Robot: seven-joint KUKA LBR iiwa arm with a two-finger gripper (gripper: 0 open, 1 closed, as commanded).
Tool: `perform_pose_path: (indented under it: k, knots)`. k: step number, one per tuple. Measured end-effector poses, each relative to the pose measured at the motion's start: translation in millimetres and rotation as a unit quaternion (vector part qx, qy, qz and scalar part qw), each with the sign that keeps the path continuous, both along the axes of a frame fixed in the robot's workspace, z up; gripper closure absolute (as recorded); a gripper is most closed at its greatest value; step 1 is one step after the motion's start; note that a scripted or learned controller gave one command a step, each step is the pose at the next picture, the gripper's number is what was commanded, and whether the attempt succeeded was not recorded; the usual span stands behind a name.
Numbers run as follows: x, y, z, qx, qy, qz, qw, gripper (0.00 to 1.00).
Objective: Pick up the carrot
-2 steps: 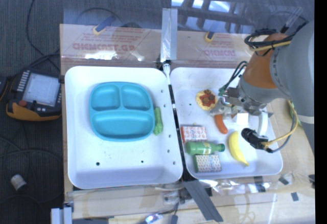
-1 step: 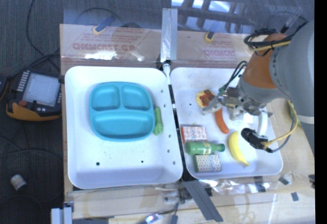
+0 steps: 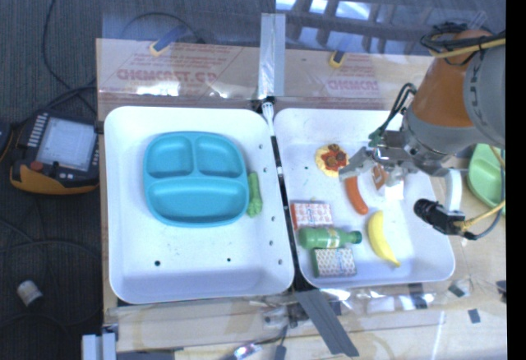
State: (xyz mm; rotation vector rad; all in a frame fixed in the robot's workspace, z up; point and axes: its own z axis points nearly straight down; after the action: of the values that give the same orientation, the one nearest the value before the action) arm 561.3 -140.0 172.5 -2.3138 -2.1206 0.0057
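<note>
Orange and short, the carrot point(image 3: 356, 197) lies in the right bin point(image 3: 427, 264), just below the pincer point(image 3: 371, 168), whose tips hang over its upper end. The arm's bulk blurs the fingers, so their spread cannot be told.

We log one arm point(image 3: 472, 91), grey with an orange band, entering from the right and bent down toward the right-hand side of the bench. We note its gripper point(image 3: 371, 168) at the wrist end, pointing left and downward, low over the surface.
</note>
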Motion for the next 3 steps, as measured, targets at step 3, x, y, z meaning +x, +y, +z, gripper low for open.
perform_pose_path:
  k: [3]
  knots:
    - [4.3,38.7,-45.8,0.0,0.001,0.011,0.9999,0.0]
